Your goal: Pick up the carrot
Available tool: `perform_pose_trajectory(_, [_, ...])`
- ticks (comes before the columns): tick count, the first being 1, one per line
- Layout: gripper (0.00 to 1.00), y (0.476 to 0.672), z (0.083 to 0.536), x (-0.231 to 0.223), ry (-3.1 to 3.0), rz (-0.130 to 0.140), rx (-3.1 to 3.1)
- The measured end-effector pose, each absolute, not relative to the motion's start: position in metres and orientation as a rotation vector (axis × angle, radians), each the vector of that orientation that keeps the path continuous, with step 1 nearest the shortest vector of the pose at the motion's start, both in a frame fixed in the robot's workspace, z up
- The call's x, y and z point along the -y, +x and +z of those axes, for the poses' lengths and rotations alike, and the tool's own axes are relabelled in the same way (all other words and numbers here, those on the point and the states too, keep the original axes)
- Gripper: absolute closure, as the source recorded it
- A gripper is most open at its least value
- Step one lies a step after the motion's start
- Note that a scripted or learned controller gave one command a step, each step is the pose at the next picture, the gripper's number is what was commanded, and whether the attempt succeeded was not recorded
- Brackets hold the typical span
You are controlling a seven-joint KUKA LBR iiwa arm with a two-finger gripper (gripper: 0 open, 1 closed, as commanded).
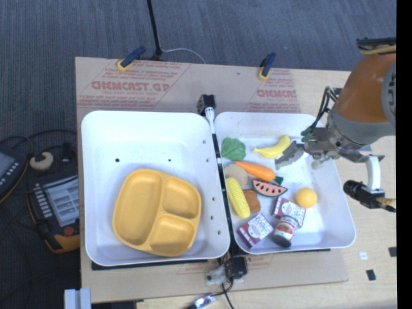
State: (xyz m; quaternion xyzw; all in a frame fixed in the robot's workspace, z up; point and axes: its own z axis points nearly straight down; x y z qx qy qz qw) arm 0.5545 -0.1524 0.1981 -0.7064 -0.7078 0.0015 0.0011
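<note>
The carrot [255, 170] is orange and lies flat in the right bin [337, 220], near its left-centre, pointing left towards the divider. My gripper [304, 156] hangs over the bin's upper right part, to the right of the carrot and a little above it in the view. Its two dark fingers are spread apart, open, and nothing is between them. A yellow banana [273, 148] lies between the gripper and the carrot.
Around the carrot lie a green leafy piece [233, 149], a watermelon slice [268, 187], a corn cob [237, 197], a yellow lemon [306, 198] and several small packets [259, 227]. The left bin [103, 140] holds a yellow divided plate [156, 211].
</note>
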Motion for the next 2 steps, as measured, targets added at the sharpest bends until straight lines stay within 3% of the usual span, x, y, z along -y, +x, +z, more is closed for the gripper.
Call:
perform_pose_trajectory(1, [0.00, 0.579, 0.091, 0.114, -2.276, -0.007, 2.184])
perform_pose_trajectory(2, [1.00, 0.580, 0.101, 0.114, -2.278, -0.010, 2.188])
